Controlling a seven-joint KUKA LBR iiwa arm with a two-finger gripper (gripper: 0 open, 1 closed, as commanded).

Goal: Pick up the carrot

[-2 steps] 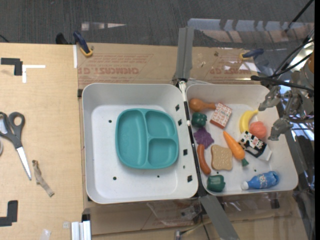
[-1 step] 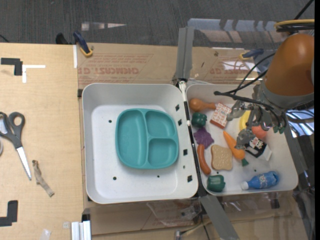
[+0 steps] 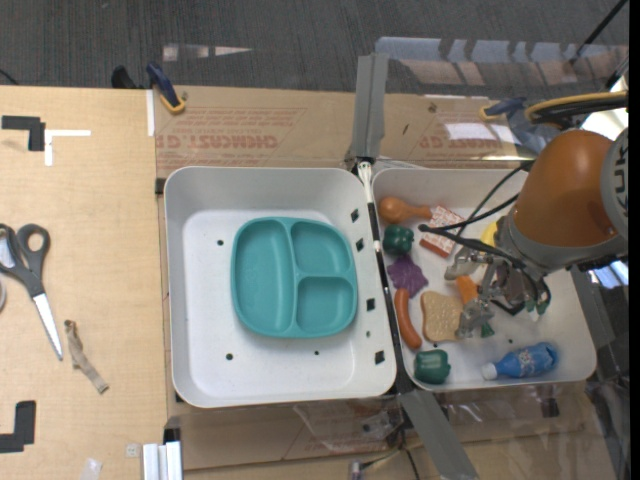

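Camera view: we see carrot [image 3: 466, 290] just left of pincer [image 3: 488, 303], touching; small, orange; pincer state unclear, can't tell.

Fixed overhead cam, slanted down on both bins [image 3: 180, 268].

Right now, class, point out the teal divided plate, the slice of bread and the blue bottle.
Teal divided plate [image 3: 262, 273]: camera view, on its large left compartment.
Slice of bread [image 3: 440, 316]: camera view, middle of the slice.
Blue bottle [image 3: 528, 361]: camera view, on its body.
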